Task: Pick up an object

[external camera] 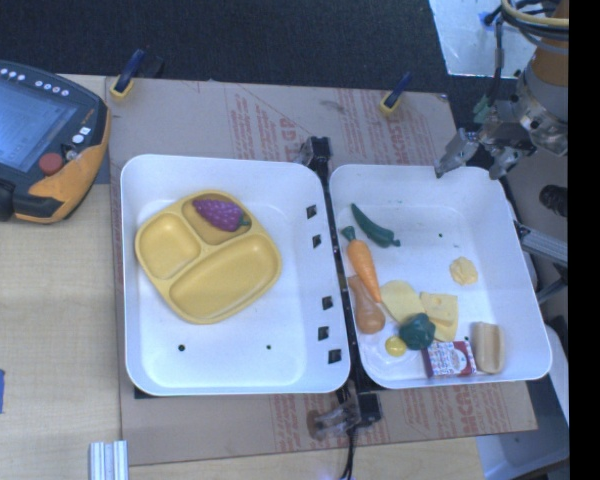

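The right bin point(500, 203) serves as landmark: a shallow, glossy white plastic tray with rounded corners. Along its near edge lie a small red-and-white packet point(446, 360) and a tan, rounded bread piece point(488, 347). Just beyond sit a dark green broccoli floret point(416, 331), pale yellow cheese wedges point(426, 306) and a tiny yellow round point(396, 346). Toward its left wall, a smooth orange carrot point(363, 266) tapers with a green top, overlapping a brownish sausage shape point(367, 311); a dark green curved pepper point(373, 226) lies farther back. A small crinkled yellow chip point(464, 270) rests alone toward the right wall. Above the far right corner hangs the metal gripper point(467, 153), nothing between its fingers; whether they are spread cannot be told.
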Robot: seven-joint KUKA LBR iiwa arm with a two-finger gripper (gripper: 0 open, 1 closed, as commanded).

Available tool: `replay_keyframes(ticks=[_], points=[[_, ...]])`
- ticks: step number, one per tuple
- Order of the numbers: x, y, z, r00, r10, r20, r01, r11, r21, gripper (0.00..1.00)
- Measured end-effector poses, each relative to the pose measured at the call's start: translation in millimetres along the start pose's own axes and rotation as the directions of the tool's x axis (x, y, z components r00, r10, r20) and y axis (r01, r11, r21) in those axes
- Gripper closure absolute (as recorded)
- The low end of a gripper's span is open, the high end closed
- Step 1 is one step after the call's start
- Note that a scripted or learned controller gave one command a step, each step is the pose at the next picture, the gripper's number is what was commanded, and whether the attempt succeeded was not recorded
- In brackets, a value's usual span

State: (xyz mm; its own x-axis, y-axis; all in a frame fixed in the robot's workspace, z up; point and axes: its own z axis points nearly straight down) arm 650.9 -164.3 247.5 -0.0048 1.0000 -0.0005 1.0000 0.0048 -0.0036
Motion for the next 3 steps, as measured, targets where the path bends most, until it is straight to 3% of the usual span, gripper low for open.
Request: replay_keyframes(ticks=[1,2,3], points=[[55,-76,103,1.000,0.001,-0.003,-0.001,1.000,0.010,0.00],[9,-136,157,1.000,0.006,-0.002,-0.006,1.000,0.000,0.00],[0,-80,155,1.000,0.001,0.000,-0.001,1.000,-0.004,0.00]])
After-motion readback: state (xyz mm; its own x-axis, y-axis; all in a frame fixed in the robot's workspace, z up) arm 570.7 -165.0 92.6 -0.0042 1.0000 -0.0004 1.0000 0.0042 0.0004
